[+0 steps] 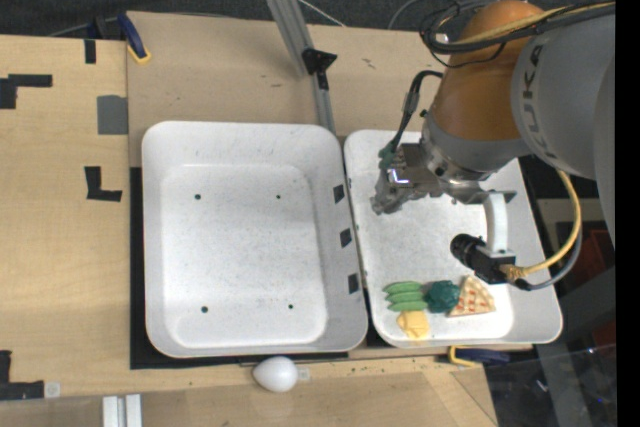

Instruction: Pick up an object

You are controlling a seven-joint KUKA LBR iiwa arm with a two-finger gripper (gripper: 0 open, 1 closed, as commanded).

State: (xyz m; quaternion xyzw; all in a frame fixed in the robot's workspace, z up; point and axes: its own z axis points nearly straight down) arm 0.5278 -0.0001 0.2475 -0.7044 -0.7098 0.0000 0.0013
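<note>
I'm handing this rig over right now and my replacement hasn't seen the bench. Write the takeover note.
Gripper: above the upper part of the right bin, nothing seen between its fingers; open or shut is hard to tell from this angle.
Things: green toy, dark green piece, yellow piece and pizza slice toy clustered at the right bin's near end. A white egg-shaped object lies outside on the bench, by the left bin.
Done: no pick visible yet.
Left: descend on one object, grasp, lift.
</note>
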